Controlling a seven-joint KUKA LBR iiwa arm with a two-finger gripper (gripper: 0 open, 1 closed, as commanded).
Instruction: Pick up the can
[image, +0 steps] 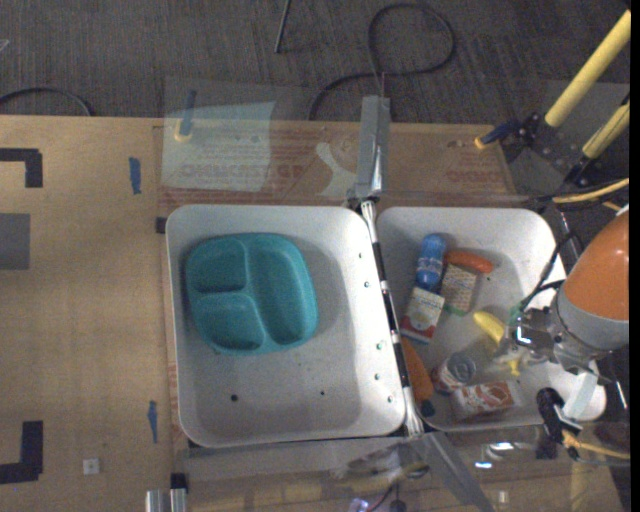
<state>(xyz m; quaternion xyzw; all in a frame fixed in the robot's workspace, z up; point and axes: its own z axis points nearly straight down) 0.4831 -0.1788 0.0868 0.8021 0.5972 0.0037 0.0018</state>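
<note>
The can (458, 369), small with a grey end, lies on its side in the front part of the right bin (535, 232). It sits between an orange carrot (417, 372) and a red packet (484, 398). My gripper (523, 337) hangs over the bin's right side, just right of a yellow banana (488, 325) and up and to the right of the can. The grey wrist and orange band (603, 282) hide most of it. Nothing shows between its fingers.
The back of the right bin holds a blue bottle (431, 260), an orange-lidded container (463, 282) and a white carton (424, 313). A teal divided plate (251, 292) lies in the left bin (280, 410). Yellow-handled tools (585, 75) rest beyond the bins at the back right.
</note>
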